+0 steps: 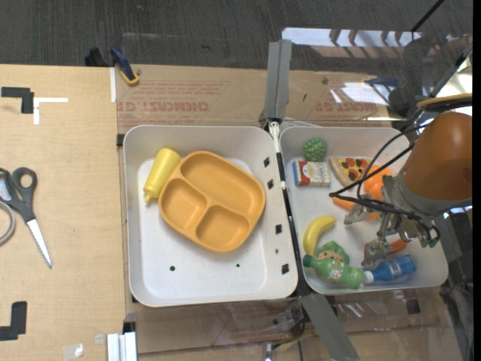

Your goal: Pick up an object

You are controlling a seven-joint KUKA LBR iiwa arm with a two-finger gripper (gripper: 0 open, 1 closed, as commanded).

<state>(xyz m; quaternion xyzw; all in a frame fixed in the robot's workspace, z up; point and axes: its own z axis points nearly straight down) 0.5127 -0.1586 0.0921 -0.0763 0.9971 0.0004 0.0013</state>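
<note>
The banana (318, 232) serves as the landmark: small, yellow and curved, it lies on the floor of the right bin (294, 224), near that bin's left wall. Just below the banana a green bottle (334, 265) with a cartoon face label lies on its side. Touching the bottle's right end, a blue bottle (392, 269) also lies flat, by the bin's near wall. Above the banana sits a small red and white carton (311, 173), and above that a knobbly green ball (316, 148). To the upper right of the banana lies a pizza slice (348, 168), with an orange object (373, 184) beside it, partly hidden.
</note>
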